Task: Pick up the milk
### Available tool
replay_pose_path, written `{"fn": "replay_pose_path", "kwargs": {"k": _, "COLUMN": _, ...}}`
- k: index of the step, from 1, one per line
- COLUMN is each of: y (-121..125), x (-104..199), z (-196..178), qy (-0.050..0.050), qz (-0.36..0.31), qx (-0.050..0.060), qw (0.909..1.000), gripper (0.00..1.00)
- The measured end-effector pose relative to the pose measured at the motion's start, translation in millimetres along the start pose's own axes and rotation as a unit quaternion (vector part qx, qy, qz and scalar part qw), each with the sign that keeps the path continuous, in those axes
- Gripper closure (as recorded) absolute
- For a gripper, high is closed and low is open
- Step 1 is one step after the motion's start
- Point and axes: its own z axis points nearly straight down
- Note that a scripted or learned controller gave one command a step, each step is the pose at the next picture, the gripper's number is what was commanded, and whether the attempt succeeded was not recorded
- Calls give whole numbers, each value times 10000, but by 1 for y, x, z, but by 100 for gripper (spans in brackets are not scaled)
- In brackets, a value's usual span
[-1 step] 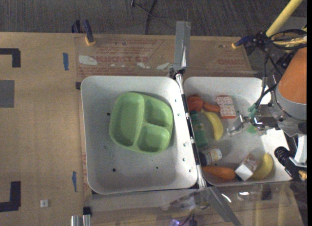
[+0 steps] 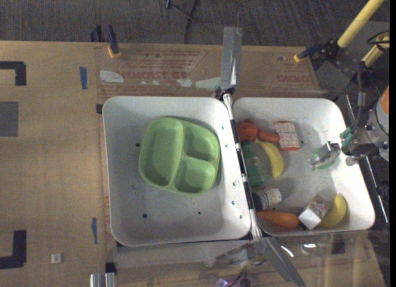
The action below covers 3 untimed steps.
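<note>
The milk (image 2: pixel 314 213) is a small white carton with a brown top. It lies tilted near the front right corner of the right bin (image 2: pixel 309 109), leaning against a yellow banana (image 2: pixel 337 211). My gripper (image 2: pixel 325 154) hangs over the right part of that bin, well behind the carton and apart from it. Nothing shows in its grasp. The arm comes in from the right edge of the view.
The right bin also holds a red-and-white box (image 2: pixel 287 135), a tomato (image 2: pixel 247 131), two carrots (image 2: pixel 278 219), a second banana (image 2: pixel 273 158), a green bottle (image 2: pixel 252 163) and a small jar (image 2: pixel 268 198). A green divided plate (image 2: pixel 180 154) lies in the left bin (image 2: pixel 117 174).
</note>
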Motion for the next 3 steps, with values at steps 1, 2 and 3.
{"fn": "replay_pose_path", "kwargs": {"k": 1, "y": -2, "x": -18, "z": 83, "qy": 5, "qz": -344, "qx": 13, "qw": 9994, "gripper": 0}}
{"fn": "replay_pose_path", "kwargs": {"k": 2, "y": -1, "x": -5, "z": 163, "qy": 3, "qz": -1525, "qx": 1, "qw": 9883, "gripper": 0}}
{"fn": "replay_pose_path", "kwargs": {"k": 3, "y": -1, "x": -5, "z": 163, "qy": 3, "qz": -1523, "qx": 2, "qw": 9883, "gripper": 0}}
